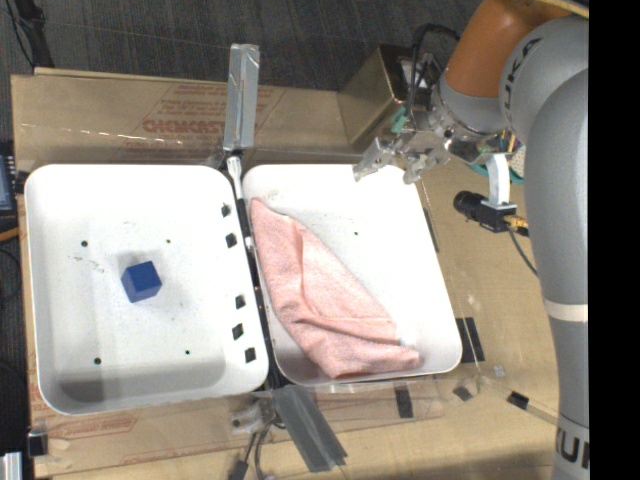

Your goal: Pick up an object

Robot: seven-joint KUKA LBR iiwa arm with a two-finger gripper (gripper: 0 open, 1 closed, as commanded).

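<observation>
A pink cloth (320, 293) lies crumpled along the left side and front of the right bin (400, 218). A small blue cube (142, 280) sits on the floor of the left bin (60, 208), left of its middle. My gripper (388, 166) hovers over the right bin's far edge, above and to the right of the cloth. Its fingers are spread with nothing between them.
A clamp strip (243, 258) with black clips runs between the two bins. Flat cardboard (130, 113) lies behind the bins, and a brown box (375, 93) stands behind the right bin close to the gripper. The arm (560, 168) fills the right side.
</observation>
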